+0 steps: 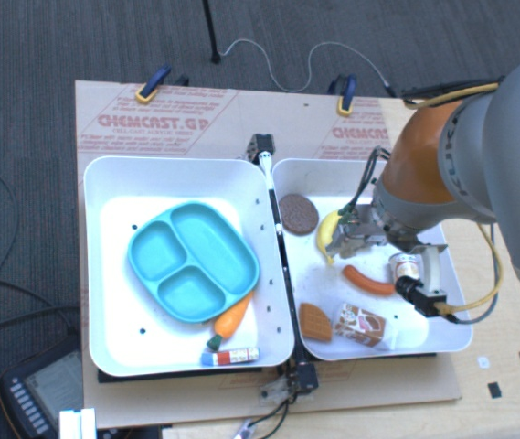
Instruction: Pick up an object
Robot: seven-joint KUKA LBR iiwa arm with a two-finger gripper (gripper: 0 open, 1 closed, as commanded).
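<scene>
The gripper (349, 236) is seen low in the right bin (456, 341), just beside the banana (330, 231). Whether anything is clamped cannot be told. For a good pick, it should be centred over the banana, kept away from the sausage (369, 281) and the cookie (298, 213).

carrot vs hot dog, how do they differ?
The carrot is orange with a green top; the hot dog is red-orange, no top. The carrot lies in the left bin against the blue tray; the hot dog lies in the right bin below the gripper. Both are elongated toy foods lying flat.
</scene>
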